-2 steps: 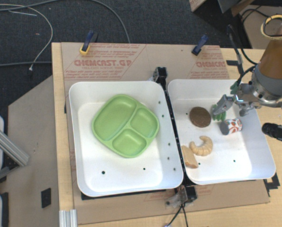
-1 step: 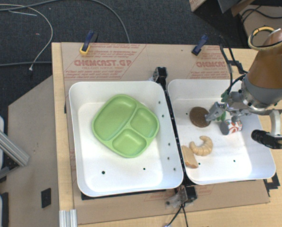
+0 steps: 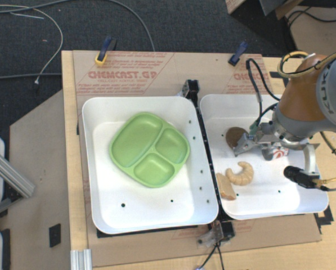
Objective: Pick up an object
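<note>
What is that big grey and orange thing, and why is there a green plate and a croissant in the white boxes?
That is a robot arm, photographed by one camera looking down from above. It reaches in from the right to practise picking things up. On the bench sit two shallow white bins. The left bin holds a green divided plate. In the right bin lie a toy croissant, a small tan piece and a brown round thing. The gripper hovers beside the brown thing.
</note>
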Robot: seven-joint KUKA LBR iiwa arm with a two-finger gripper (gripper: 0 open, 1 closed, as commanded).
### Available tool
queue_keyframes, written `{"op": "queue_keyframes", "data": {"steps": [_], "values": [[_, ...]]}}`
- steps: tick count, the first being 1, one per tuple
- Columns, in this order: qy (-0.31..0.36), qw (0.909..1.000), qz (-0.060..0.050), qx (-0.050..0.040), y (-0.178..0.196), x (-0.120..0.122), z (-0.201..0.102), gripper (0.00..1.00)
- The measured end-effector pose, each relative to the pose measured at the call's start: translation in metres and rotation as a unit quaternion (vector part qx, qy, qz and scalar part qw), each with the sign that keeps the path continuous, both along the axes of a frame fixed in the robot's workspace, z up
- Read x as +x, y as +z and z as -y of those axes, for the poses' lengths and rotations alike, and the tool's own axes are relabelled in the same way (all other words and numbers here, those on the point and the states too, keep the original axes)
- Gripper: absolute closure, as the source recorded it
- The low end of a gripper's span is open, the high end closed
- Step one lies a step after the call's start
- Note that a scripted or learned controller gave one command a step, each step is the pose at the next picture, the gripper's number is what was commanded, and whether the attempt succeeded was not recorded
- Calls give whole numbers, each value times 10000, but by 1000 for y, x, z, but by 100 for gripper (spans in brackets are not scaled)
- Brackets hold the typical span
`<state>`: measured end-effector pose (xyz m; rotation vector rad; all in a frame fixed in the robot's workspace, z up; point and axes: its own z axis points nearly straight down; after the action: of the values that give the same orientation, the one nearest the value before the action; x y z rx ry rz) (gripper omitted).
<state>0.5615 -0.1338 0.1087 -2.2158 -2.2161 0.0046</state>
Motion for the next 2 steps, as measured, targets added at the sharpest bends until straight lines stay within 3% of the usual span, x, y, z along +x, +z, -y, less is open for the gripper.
{"op": "queue_keyframes", "data": {"steps": [1,2], "values": [[-4,10000,41,-10,15,2,1,100],[6,10000,75,-26,80,4,1,100]]}}
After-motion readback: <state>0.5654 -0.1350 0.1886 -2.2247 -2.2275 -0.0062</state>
